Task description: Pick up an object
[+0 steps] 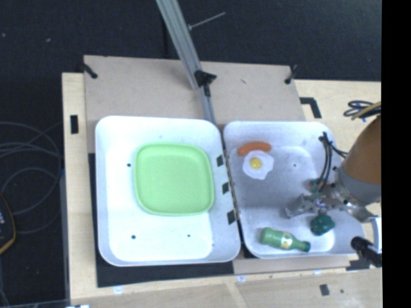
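The gripper (pixel 302 207) hung low in the right bin (pixel 282 136); whether it was open or closed I could not tell. A rounded dark-green object (pixel 321 224) lay just beside it, partly hidden.

Small dark-green object (pixel 322 224), perhaps toy broccoli, in right bin (pixel 282 133).

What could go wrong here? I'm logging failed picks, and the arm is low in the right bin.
1. The end effector sits beside the dark green object, not over it, so a close may nudge it aside.
2. That object lies near the right bin's far-right wall, leaving little room for a finger.
3. The green bottle lies just below; a sweep could roll it.
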`<state>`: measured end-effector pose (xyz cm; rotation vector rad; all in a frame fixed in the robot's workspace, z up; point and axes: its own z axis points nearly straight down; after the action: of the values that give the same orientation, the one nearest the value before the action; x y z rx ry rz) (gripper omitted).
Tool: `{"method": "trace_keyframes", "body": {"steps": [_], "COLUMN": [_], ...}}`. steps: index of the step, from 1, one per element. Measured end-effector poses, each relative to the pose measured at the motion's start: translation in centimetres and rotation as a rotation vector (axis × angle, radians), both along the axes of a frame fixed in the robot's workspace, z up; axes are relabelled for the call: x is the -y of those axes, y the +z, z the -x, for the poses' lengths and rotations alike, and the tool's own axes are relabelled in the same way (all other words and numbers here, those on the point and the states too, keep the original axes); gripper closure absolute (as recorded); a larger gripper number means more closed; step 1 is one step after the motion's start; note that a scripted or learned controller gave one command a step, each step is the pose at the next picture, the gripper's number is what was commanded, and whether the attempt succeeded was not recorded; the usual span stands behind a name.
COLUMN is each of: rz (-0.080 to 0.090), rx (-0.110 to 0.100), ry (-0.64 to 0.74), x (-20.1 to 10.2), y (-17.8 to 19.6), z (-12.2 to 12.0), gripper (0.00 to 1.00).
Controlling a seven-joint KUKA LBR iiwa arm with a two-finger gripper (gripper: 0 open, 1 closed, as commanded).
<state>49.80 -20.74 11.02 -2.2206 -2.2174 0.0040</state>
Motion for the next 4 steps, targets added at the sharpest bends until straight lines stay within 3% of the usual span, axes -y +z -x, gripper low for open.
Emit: {"method": "trace_keyframes", "body": {"steps": [1, 3, 4], "rz": [0.0, 0.003, 0.001], "rx": [0.006, 0.011, 0.007], "ry": [-0.001, 0.002, 0.002], "x": [0.0, -0.2, -0.1], "y": [1.3, 11.8, 13.9], "z": [-0.2, -0.4, -0.4], "gripper": [1.0, 1.0, 1.0]}}
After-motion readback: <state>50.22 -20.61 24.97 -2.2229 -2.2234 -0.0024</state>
